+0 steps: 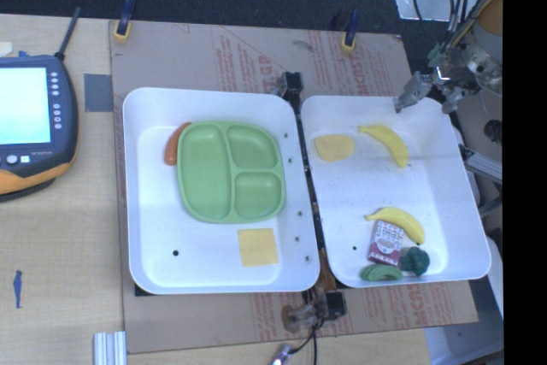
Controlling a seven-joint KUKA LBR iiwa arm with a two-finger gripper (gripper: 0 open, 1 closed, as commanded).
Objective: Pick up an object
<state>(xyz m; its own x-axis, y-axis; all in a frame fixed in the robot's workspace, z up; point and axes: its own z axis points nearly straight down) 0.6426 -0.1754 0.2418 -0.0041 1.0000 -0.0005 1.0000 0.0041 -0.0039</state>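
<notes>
Banana lies loose in the right bin, beside a yellow slice.
Tool hovers at that bin's upper right rim, above the banana; finger state unclear.

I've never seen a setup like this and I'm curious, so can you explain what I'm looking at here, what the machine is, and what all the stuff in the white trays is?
This is one picture from a camera fixed above a bench, looking down at a slant. The machine is a robot arm reaching in from the right; its end effector hovers over the far corner of the right bin, with nothing visibly held. That bin holds two bananas, a pale yellow slice, a small packet and green toy vegetables. The left bin holds a green divided plate, an orange piece tucked at its edge, and a yellow square. The screen device on the left looks like the arm's control pad.
</notes>
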